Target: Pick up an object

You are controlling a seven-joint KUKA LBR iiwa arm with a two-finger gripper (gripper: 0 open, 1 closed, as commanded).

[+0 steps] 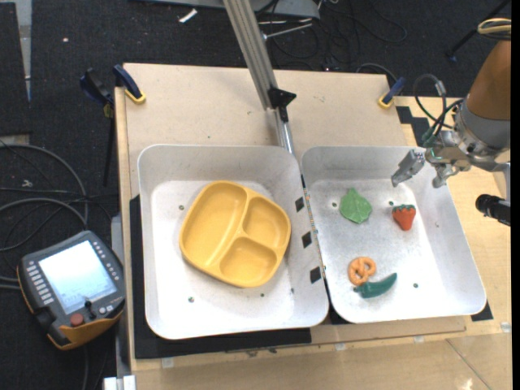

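Inspector: Where is the small red toy strawberry (404, 216) found?

Assessor: In the right white bin (455, 250), near its upper right wall, just below the two-finger gripper (426, 169), whose fingers are seen spread, nothing held.

Inspector: Handling?

Assessor: Judged light, rigid, somewhat slippery; its widest middle should be pinched.

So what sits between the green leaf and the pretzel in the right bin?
Nothing: in the camera view, the stretch from the green leaf down to the pretzel is bare white bin floor.
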